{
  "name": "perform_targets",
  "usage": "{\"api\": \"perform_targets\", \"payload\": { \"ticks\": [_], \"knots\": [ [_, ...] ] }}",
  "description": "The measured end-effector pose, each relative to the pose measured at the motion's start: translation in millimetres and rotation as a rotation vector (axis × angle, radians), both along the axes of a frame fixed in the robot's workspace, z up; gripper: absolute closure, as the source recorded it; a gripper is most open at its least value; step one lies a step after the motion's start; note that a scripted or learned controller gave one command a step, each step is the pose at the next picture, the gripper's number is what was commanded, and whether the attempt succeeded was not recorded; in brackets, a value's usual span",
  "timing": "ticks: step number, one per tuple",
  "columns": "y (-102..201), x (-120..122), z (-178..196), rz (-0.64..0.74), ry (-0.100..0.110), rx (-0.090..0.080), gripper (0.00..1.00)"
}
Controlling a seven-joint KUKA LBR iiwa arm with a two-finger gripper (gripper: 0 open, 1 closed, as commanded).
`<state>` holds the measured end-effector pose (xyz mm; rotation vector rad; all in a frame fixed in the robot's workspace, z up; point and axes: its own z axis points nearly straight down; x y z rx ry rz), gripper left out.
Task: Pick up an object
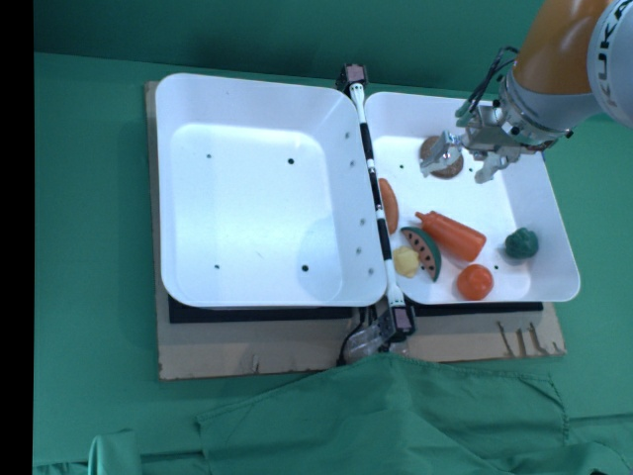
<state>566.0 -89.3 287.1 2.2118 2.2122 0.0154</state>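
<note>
pincer (461,161) spread wide – over brown disc (441,156) | carrot (452,234), tomato (475,282) nr

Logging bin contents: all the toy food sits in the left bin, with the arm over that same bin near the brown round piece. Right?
Wrong bin. The camera view shows the food in the right bin: brown round piece, orange bottle, watermelon slice, tomato, green piece. The gripper is over that same bin, near the brown piece.

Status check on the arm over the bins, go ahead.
Gripper over right bin, nothing visibly held. Brown round piece right beneath it. Orange bottle, tomato, green piece lie apart, nearer the front.
</note>
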Motion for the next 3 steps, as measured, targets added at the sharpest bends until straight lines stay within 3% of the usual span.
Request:
{"api": "perform_targets", "payload": {
  "ticks": [1, 2, 3],
  "knots": [
    [-4.6, -34.5, -93.2, -0.006, 0.024, 0.003, 0.0],
    [-21.1, 0.8, -99.4, -0.003, 0.009, 0.0, 0.0],
    [-20.9, -15.8, -100.8, -0.003, -0.008, -0.004, 0.0]
  ]
}}
